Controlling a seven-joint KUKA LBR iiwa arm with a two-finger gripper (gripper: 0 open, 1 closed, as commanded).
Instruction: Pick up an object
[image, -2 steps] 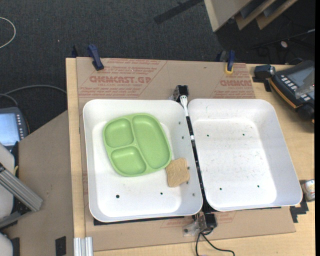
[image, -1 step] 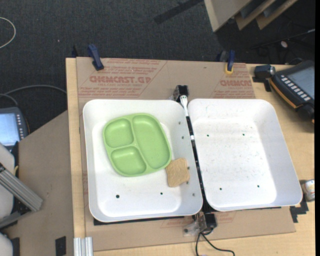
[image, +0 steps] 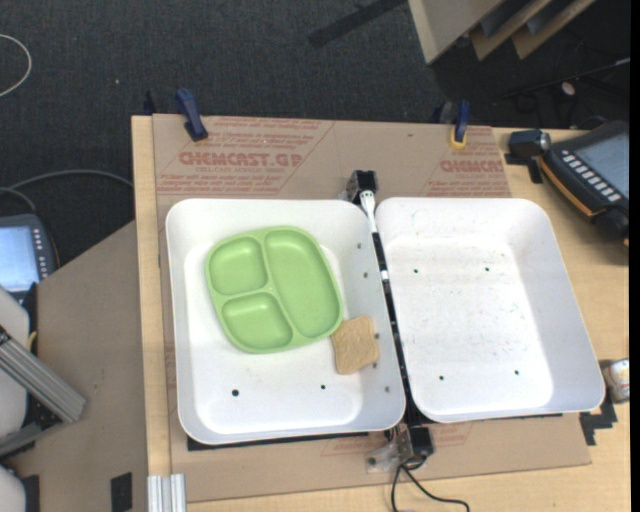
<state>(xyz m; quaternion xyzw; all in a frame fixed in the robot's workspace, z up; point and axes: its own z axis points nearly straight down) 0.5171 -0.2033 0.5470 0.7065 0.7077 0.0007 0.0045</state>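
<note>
Starting out, we see a green plate (image: 273, 291) and tan sponge (image: 355, 345) touching in the left bin (image: 190, 300); we cannot tell the gripper's state. Reaching down comes next.

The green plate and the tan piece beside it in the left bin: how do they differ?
The green plate is much larger than the tan piece. The plate is bright green with three compartments; the piece is flat, plain and sandy brown. The plate lies near the bin's middle; the piece lies at the plate's lower right corner. Both rest in the left bin.
</note>
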